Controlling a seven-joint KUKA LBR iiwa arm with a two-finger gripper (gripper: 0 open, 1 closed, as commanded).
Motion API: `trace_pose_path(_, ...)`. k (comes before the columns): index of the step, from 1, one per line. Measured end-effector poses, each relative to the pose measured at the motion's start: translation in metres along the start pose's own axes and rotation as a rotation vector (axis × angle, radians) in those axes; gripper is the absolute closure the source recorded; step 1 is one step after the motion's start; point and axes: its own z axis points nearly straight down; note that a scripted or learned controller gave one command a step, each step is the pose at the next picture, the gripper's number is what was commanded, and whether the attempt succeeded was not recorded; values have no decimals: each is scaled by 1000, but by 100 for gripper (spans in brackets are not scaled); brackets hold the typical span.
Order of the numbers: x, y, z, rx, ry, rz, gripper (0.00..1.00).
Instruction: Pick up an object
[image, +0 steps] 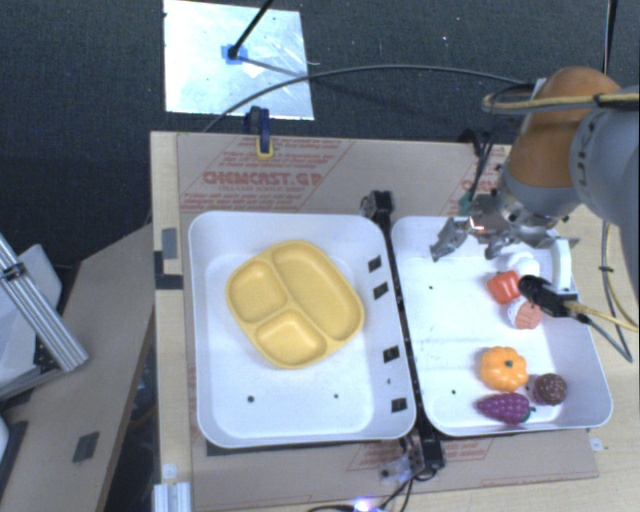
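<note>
Nearest me in the camera view, along the front edge of the right bin (590, 405), I see a purple grape cluster (505, 407) lying just beside a dark brownish round piece (548, 388). Touching distance behind them sits a small orange pumpkin (503, 368). Further back, near the bin's right wall, I make out a pinkish-white item (525, 314) and, touching it from behind, an orange-red piece (504, 287) with a white piece (520, 264) just beyond that. A black cable end (540, 294) hangs over these, partly covering them.

In the left bin (215, 400) I have a yellow divided plate (293, 301) with three compartments, lying flat near the middle, tilted diagonally to the bin walls.

At the far end of the right bin, the gripper (452, 240) hangs over bare white floor near the back left corner, well apart from the toys. Its grey fingers (446, 243) point down and left; I cannot tell how wide the claw stands, and I see nothing between them. Behind it rises the grey arm (610, 150) with its orange band (560, 130).
</note>
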Motion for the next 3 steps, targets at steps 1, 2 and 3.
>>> trace_pose_path(1,1,9,56,-1,0,-2,0)
trace_pose_path(2,1,9,93,-2,0,0,0)
trace_pose_path(3,1,11,79,-8,-1,1,100)
